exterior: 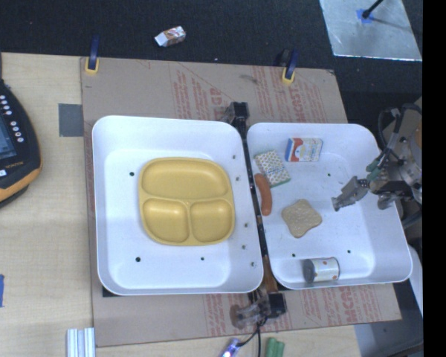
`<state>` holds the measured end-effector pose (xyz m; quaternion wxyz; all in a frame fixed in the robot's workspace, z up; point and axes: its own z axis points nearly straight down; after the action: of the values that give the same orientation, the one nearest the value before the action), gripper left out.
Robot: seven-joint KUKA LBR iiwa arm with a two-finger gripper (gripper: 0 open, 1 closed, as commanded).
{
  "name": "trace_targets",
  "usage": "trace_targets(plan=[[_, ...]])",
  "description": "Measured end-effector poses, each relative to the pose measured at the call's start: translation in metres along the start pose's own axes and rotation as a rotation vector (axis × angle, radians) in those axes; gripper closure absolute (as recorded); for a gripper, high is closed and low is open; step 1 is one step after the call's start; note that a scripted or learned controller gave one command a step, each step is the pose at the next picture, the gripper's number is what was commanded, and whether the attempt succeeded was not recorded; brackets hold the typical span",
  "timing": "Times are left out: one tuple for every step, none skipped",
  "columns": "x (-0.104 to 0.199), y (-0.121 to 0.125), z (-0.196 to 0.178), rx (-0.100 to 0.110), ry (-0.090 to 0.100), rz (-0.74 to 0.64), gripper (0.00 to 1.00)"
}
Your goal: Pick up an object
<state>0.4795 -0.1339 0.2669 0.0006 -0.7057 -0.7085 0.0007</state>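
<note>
Evidently the approach step: gripper [344, 198] hangs at the right bin's [386, 259] right side, fingers close together with nothing between them. Candidates lie apart on the bin floor: bread slice [302, 218] nearest, hot dog [264, 193] along the left wall, sponge [272, 168], small carton [303, 149], can [321, 269] on its side near the front rim. Judged next move: travel left, spread the fingers, descend over the bread slice. Left bin [119, 199] holds a yellow divided plate [186, 200]. Bins sit on cardboard [208, 88] clamped to a wooden bench [30, 274]; teach pendant [4, 151] at left.
</note>
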Motion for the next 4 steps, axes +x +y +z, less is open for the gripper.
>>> trace_targets(plan=[[0.033,-0.003,0.176,0.002,0.0,-0.001,0.0],[0.038,0.044,0.175,0.002,0.0,-0.002,0.0],[0.037,0.043,0.165,0.004,-0.003,-0.006,1.0],[0.008,0.02,0.076,0.0,0.0,0.002,1.0]])
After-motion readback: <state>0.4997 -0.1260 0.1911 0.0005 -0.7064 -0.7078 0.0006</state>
